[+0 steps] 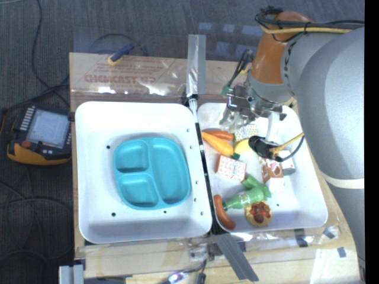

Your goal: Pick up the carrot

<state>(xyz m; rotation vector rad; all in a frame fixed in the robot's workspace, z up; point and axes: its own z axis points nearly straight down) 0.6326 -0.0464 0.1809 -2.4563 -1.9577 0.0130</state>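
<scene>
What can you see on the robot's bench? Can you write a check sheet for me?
Surface: two shallow white bins side by side; left bin holds a blue divided tray.
Job's things: carrot lies in the right bin, near the divider, not lifted.
Clutter: green bottle, sausage, small printed box, yellow piece, all in the right bin.
Hand: hand sits above the right bin's far end, just beyond the carrot; its grip cannot be judged.
Cables: black cable loops by the wrist; more cables on the floor.
Surroundings: dark carpet; an orange handheld screen on the floor at left.
</scene>
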